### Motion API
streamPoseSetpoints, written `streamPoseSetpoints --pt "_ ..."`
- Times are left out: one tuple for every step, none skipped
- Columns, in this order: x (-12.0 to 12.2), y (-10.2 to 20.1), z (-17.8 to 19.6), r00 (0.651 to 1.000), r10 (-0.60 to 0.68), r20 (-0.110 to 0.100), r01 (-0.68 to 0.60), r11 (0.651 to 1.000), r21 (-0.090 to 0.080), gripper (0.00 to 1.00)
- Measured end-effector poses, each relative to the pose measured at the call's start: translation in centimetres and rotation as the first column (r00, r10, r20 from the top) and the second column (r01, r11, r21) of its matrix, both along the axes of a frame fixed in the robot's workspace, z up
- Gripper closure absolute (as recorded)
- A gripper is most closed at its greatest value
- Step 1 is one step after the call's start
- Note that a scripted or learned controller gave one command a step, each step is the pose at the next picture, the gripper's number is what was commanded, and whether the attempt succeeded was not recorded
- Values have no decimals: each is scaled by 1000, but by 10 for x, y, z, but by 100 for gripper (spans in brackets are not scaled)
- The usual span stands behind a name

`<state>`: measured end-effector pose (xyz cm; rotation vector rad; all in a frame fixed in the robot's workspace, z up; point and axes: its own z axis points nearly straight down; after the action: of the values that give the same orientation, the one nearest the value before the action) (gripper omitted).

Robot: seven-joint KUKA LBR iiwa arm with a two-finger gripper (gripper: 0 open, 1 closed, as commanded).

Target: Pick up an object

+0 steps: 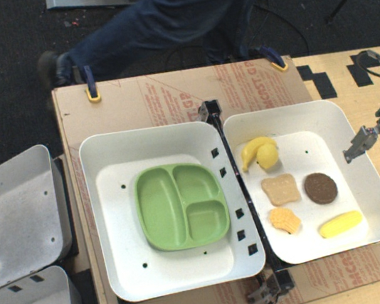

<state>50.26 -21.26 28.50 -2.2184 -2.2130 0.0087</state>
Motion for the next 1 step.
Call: streamPoseSetpoints --pt "2 1 5 1000 4 10 -4 1000 -2 0"
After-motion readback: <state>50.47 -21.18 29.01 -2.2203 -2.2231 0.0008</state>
